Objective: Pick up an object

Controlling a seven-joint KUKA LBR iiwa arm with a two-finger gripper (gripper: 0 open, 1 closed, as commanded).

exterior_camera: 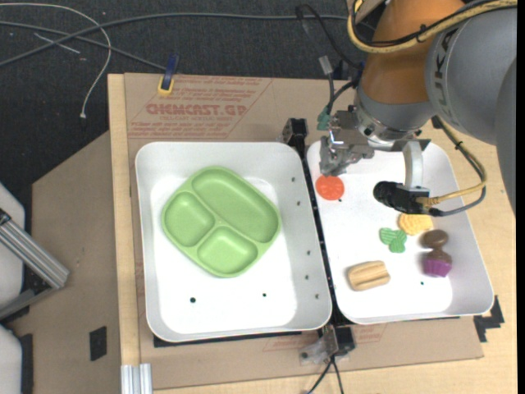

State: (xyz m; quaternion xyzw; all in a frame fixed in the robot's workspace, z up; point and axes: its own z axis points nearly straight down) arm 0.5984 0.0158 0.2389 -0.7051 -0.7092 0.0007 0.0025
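Arm: the grey KUKA arm with its orange band (410,23) reaches in from the right and hangs over the upper part of the right bin.
Gripper: the two-finger metal gripper (334,164) points down at the upper left corner of the right bin, just above the red disc; whether it is released or clenched cannot be told from this slanted view, and nothing is seen between its tips.
Right bin: the shallow white plastic bin (467,298) holds all the small loose items.
Red disc: a flat round orange-red piece (330,188) lies on the bin floor directly under the gripper tips, close to the bin's left wall.
Other items: a yellow ridged piece (414,222), a green leafy toy (393,239), a brown rounded lump (435,239), a purple knobbly toy (437,263) and a tan bread-roll shape (367,275) are grouped lower right, well apart from the gripper.
Left bin: the second shallow white bin (164,302) carries a light green three-compartment plate (220,220), lying flat near its middle.
Bench: a cardboard sheet with red print (197,109) lies under both bins.
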